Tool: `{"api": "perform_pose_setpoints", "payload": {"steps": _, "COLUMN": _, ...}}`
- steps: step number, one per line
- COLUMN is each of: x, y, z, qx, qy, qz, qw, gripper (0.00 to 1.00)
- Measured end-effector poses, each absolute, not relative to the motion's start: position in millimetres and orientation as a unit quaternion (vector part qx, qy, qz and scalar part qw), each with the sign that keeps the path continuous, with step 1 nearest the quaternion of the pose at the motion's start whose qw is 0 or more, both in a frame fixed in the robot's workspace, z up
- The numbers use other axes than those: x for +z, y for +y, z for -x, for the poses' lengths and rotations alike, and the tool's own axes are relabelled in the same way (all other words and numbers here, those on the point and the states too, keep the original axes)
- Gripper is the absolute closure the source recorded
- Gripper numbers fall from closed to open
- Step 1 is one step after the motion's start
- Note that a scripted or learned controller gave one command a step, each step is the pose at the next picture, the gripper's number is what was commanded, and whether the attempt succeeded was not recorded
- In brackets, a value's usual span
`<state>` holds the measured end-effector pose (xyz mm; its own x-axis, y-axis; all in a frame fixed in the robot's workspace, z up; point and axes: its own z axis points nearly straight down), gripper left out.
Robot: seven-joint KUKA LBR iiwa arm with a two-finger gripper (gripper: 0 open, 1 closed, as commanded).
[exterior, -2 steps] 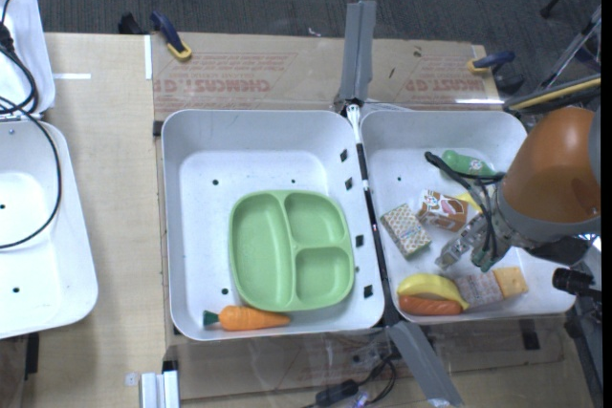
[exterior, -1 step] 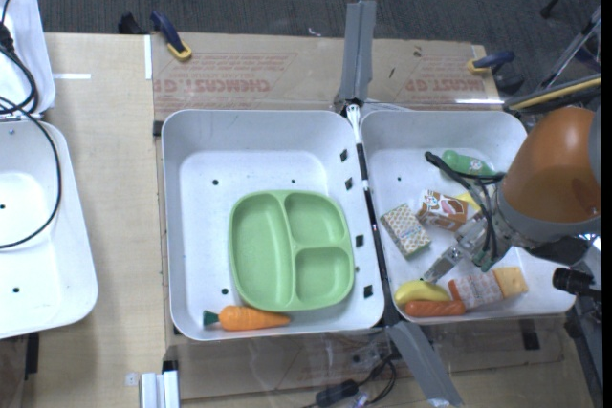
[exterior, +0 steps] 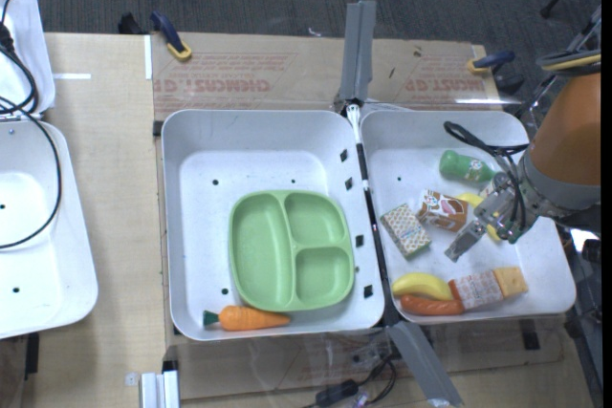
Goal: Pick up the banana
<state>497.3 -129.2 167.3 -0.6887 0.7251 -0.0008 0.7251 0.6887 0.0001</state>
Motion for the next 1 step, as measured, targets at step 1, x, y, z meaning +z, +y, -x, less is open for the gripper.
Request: {"api": "perform_pose_setpoints", "payload": {"steps": 1, "x": 94.1, "y": -167.3, "z": -566.3, "qx": 0.0011, "qy": 0.879, "qz": -0.477, "qw": 0.003, "gripper": 0.00}}
